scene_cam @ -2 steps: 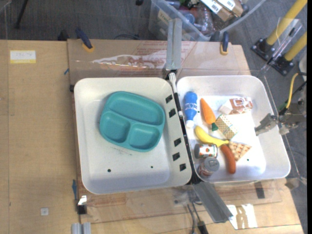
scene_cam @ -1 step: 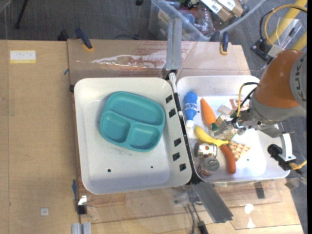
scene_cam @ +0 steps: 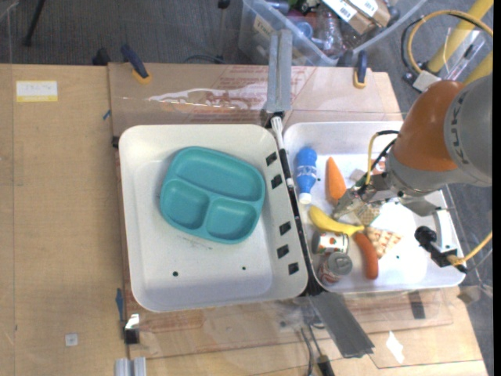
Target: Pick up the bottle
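Note:
A blue bottle with a white lower half (scene_cam: 304,174) lies in the right bin (scene_cam: 407,280), close to its left wall and near the back. My gripper (scene_cam: 357,203) hangs low over the middle of that bin, to the right of the bottle and apart from it, just above a banana (scene_cam: 333,222). An orange carrot (scene_cam: 335,180) lies between the bottle and the gripper. The arm's orange band and grey wrist cover the bin's right part.
The left bin (scene_cam: 149,280) holds a teal divided plate (scene_cam: 213,194). In the right bin lie a hot dog (scene_cam: 366,255), a pizza slice (scene_cam: 383,240) and two small cans (scene_cam: 333,255). A clear box of clutter (scene_cam: 333,10) stands behind the bins.

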